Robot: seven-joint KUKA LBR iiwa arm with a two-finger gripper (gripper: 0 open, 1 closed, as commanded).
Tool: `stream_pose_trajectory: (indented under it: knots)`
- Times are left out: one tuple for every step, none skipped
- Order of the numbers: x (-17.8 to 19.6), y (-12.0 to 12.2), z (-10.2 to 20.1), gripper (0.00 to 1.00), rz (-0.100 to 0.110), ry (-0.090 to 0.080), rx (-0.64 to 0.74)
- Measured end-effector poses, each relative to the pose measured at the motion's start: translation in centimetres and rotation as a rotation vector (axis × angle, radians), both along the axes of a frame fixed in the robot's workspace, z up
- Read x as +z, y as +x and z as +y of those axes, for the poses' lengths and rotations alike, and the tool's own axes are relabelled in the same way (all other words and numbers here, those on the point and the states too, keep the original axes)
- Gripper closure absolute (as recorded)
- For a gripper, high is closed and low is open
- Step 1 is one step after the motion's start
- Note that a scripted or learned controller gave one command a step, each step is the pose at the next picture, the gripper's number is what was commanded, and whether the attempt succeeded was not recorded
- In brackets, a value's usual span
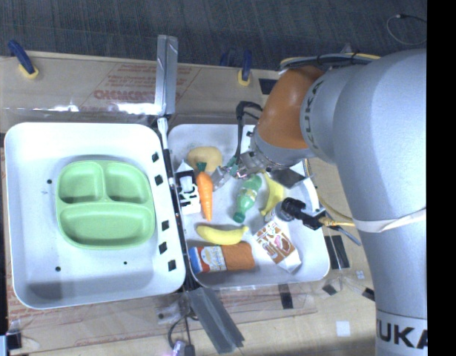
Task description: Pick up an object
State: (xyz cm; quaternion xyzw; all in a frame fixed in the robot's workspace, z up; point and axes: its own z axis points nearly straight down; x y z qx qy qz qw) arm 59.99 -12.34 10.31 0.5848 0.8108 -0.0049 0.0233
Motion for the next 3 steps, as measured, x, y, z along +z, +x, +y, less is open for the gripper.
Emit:
stream_pose_trajectory:
  knots:
    - [-0.1,-1.9,0.1,0.00,-0.001,0.004,-0.079]
    - [8.7,-3.6,3.8,0.00,0.028,0.039,-0.376]
    - [-1.2,-2.7,0.0,0.00,0.030,0.039,-0.366]
